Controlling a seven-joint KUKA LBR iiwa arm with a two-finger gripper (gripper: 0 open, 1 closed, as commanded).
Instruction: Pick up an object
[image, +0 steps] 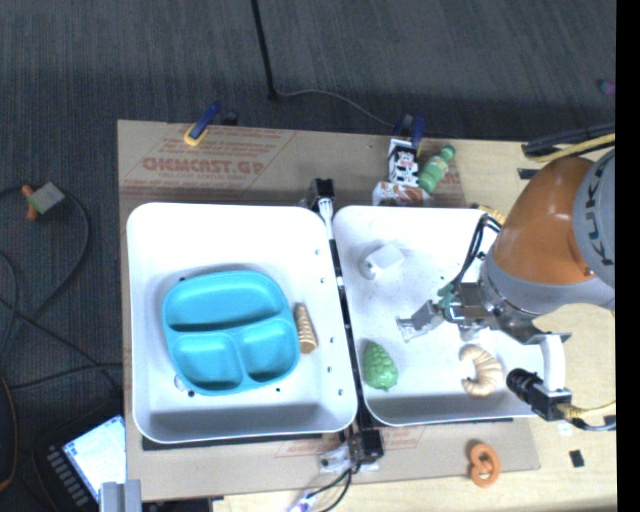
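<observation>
Arm: grey, orange-banded, reaching in from frame right over the right white bin (345, 300).
Fingers (422, 322): state cannot be told.
Green leafy toy (379, 365): lower left of that bin.
Tan croissant-shaped toy (483, 369): lower right.

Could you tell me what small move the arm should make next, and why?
Probably shift the end effector toward the green toy and lower it: it hangs in the right bin with nothing visibly held, and that toy lies nearest, down-left of it.

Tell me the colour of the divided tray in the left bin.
Light blue tray, seen in the camera view.
</observation>
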